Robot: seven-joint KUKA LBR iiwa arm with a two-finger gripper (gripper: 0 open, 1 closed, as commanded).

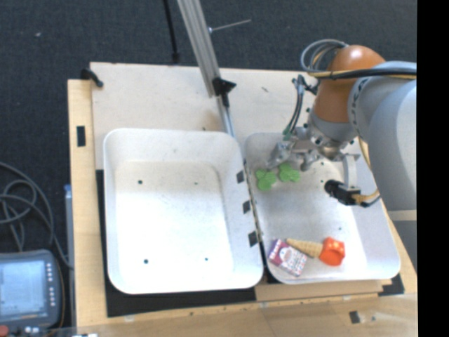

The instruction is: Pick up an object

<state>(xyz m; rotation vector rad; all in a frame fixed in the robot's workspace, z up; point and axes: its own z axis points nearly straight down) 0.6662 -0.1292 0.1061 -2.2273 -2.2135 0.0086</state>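
A silver metal pole [198, 37] leans up from the wooden tabletop [168, 93]. A small screen box [27, 290] sits on the dark carpet [70, 20], with grey cables [28, 195] beside it.

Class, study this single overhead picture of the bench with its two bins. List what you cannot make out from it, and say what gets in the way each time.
1. Camera view: whether the gripper is open or shut, as the wrist above covers it.
2. Whether the green object is gripped or just lying in the right bin; the contact is hidden.
3. The print on the small carton: too small to read.
4. The arm's base: cut off by the right edge.
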